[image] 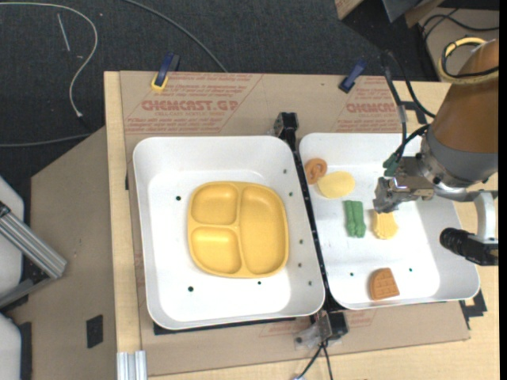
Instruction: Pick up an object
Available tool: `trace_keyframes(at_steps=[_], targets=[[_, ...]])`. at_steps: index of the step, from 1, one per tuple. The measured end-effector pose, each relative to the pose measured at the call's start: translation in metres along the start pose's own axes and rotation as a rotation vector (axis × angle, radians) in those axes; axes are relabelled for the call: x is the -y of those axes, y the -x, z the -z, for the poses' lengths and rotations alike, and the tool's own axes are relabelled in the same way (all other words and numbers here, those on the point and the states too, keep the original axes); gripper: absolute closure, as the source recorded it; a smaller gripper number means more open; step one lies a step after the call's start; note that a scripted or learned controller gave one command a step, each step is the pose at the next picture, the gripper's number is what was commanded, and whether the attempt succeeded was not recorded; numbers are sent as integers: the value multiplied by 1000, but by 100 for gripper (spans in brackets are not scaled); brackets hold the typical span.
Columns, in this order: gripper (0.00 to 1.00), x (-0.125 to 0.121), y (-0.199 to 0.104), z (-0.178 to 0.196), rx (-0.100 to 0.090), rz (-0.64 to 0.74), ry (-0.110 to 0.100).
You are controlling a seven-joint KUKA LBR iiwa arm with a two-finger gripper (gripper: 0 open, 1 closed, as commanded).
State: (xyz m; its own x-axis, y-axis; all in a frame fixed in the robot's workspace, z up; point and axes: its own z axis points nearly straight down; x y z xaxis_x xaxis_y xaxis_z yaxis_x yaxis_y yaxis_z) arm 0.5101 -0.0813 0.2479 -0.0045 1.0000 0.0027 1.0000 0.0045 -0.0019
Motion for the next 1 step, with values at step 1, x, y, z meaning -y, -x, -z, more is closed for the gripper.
trace_keyframes(at_steps=[1], targets=[[100, 15, -53, -3, -1, 1, -2]])
